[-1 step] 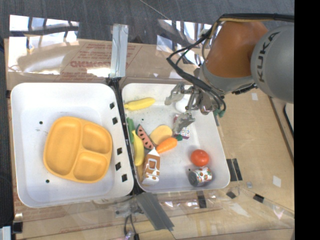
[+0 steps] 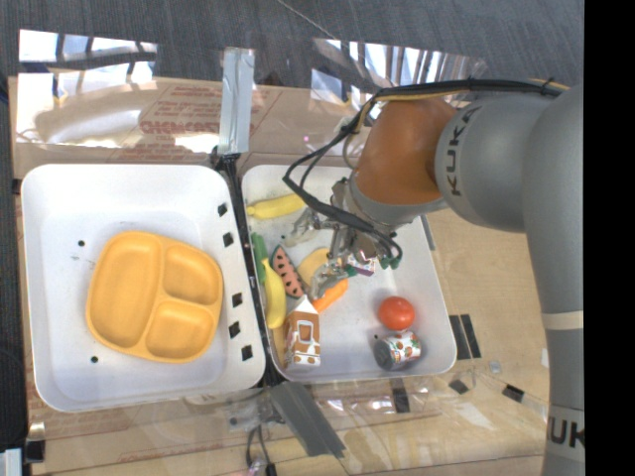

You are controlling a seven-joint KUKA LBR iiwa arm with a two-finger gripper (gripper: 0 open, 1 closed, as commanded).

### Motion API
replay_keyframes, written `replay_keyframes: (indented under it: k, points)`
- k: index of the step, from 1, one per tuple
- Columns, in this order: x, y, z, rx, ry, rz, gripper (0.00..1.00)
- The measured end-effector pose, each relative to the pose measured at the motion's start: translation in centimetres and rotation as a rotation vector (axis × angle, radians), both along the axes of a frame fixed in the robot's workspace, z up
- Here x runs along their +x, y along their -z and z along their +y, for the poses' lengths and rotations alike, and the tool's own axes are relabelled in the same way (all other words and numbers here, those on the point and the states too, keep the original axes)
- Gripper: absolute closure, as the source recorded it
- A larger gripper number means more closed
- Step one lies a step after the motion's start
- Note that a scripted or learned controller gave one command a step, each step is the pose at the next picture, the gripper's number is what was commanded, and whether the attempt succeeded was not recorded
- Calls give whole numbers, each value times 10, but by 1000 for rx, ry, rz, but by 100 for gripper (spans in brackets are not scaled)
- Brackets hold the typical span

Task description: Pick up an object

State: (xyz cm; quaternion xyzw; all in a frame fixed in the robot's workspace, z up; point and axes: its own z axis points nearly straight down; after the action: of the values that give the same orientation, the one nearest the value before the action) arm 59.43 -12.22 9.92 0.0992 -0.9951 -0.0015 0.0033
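Two shallow white bins are seen side by side on the bench. The left bin [image 2: 50, 216] holds a yellow divided tray [image 2: 154, 296] with three compartments, lying flat near its middle.

The right bin [image 2: 437, 315] is crowded along its left wall, and the arm [image 2: 476, 167] — grey, with an orange band [image 2: 397, 152] above the wrist — is reached in over its upper half, so that much of the far end of the bin is hidden. The gripper [image 2: 342, 256] is pointed down among the toys near the bin's middle; how far it is spread, and whether anything is held, cannot be told, since the tip is lost among cables and coloured objects.

A yellow banana [image 2: 275, 207] is seen at the upper left of the right bin, partly covered by the wrist. A watermelon slice [image 2: 288, 272] lies just left of the gripper, with an orange carrot [image 2: 332, 296] just below it. A second yellow piece [image 2: 272, 296] and a green strip are pressed against the left wall — hard to identify. A small carton [image 2: 305, 337] stands near the lower left corner. A red tomato [image 2: 397, 312] rests at the lower right, with a small printed can [image 2: 397, 350] just below it, close or touching.
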Motion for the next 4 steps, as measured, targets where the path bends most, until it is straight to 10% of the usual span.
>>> replay_keyframes:
  k: [1,2,3,4]
  points:
    - [-28,8,-2,-2,3,-6,0]
    - [-26,-3,0,-2,-5,-10,100]
    - [24,-141,29,-5,-30,-23,100]
    - [21,-84,-19,0,-414,-5,100]
